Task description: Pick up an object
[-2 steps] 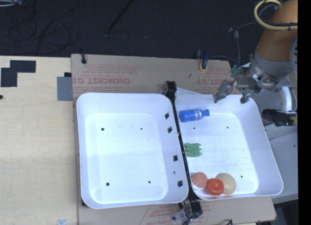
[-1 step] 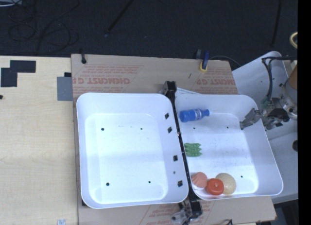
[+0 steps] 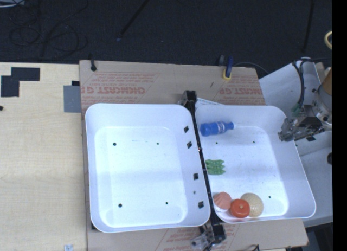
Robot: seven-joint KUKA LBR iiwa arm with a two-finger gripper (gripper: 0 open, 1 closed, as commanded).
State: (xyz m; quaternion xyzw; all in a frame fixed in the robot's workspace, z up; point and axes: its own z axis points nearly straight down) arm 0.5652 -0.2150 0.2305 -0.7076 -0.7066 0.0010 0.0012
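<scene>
One fixed overhead camera, slanted onto both bins [image 3: 190,136].

The arm [image 3: 324,90] is cut off by the frame's right side. The gripper [image 3: 295,128] is too small and dark to read. The red object [image 3: 239,208] partly hides the pale round one [image 3: 254,203].

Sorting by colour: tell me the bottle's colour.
Blue, with a white cap; bottle in the camera view.

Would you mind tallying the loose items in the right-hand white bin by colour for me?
Blue: 1, the blue plastic bottle lying on its side.
Green: 1, the small green bumpy item.
Pink: 1, the pale pink round item.
Red: 1, the red round tomato-like item.
Beige: 1, the beige round item.
Total: 5
</scene>
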